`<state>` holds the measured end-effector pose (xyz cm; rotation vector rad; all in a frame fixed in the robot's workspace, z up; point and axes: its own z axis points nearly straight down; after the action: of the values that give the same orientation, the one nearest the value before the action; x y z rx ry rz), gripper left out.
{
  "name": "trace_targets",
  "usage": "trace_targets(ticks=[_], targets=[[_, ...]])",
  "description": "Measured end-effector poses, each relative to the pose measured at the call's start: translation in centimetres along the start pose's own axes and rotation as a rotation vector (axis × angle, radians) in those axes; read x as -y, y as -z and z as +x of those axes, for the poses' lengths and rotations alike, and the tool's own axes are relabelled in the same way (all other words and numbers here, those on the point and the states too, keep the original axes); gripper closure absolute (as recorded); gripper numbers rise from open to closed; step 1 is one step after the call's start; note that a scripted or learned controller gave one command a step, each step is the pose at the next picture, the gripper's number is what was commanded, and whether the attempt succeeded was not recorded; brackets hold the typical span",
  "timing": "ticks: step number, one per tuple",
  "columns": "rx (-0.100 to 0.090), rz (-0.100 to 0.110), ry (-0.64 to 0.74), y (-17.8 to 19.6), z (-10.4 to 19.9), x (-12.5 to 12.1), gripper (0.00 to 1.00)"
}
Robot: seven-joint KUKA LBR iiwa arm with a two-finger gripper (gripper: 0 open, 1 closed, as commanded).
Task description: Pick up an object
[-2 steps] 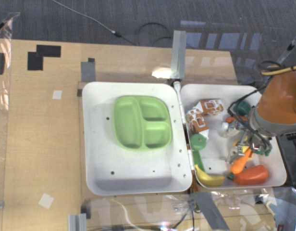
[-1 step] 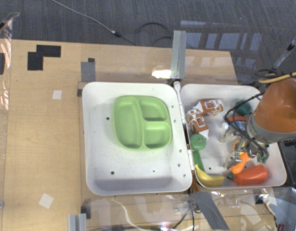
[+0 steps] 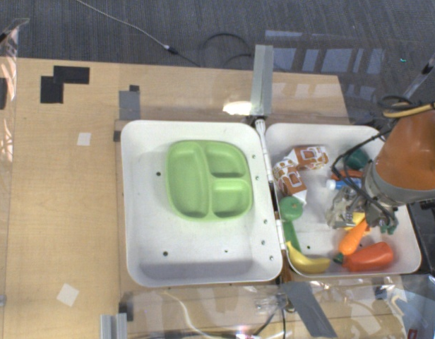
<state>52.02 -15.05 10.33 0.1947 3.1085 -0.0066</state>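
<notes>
A: Where does it stand? The grey arm with the orange band reaches in from the right, and its two-finger gripper [image 3: 359, 217] hangs low over the right white bin [image 3: 313, 134], just above the small orange toy carrot [image 3: 352, 239].

B: Is anything held? I cannot tell how the claw stands; it is a dark tangle of metal and cable. The carrot lies close under it, but I see nothing clearly clamped.

A: What could go wrong?

B: Crowding, I'd judge. The carrot touches the red plastic pepper [image 3: 369, 256], with the yellow toy banana [image 3: 307, 260] near. A grasp could nudge the neighbours or slip off the carrot's taper.

A: And hidden?

B: The wrist covers part of that bin. The brown-and-white printed carton [image 3: 299, 168] is hard to read. The green divided plate [image 3: 207, 180] sits alone in the left white bin [image 3: 143, 210], well apart.
</notes>
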Motion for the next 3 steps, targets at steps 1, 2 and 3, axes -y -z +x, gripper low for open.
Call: trace_targets(ticks=[1,2,3], targets=[[-0.002,0.002,-0.111,18.8,-6.4,3.8,1.0],[-0.012,-0.001,0.05,24.1,-11.4,4.1,1.0],[-0.022,-0.009,0.495,14.1,-9.8,4.3,1.0]])
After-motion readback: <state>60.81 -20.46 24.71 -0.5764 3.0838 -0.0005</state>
